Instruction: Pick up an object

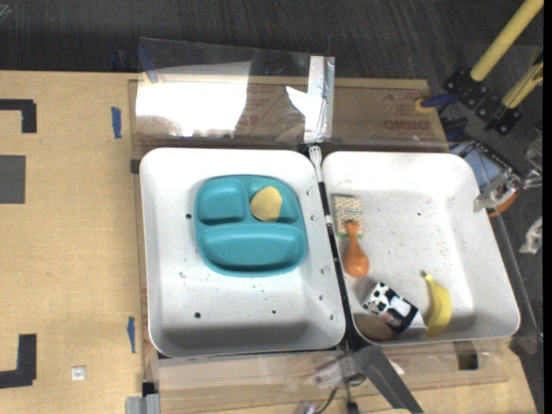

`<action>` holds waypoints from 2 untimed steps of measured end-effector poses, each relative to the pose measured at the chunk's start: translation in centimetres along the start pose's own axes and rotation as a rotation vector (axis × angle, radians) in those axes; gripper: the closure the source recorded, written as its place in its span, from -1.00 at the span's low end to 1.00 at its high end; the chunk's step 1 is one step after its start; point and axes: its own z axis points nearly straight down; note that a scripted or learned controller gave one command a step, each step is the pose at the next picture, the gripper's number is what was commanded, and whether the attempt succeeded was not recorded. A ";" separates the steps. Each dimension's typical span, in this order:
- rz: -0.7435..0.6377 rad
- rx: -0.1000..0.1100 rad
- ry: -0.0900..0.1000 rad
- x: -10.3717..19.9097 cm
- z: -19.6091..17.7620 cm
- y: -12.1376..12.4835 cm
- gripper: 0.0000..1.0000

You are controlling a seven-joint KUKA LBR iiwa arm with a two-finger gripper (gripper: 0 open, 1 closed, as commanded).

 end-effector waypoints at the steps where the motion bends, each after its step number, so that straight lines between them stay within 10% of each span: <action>1: -0.206 0.004 0.000 3.4 2.2 2.7 -1.00; 2: -0.206 0.005 -0.001 3.4 2.2 2.7 -1.00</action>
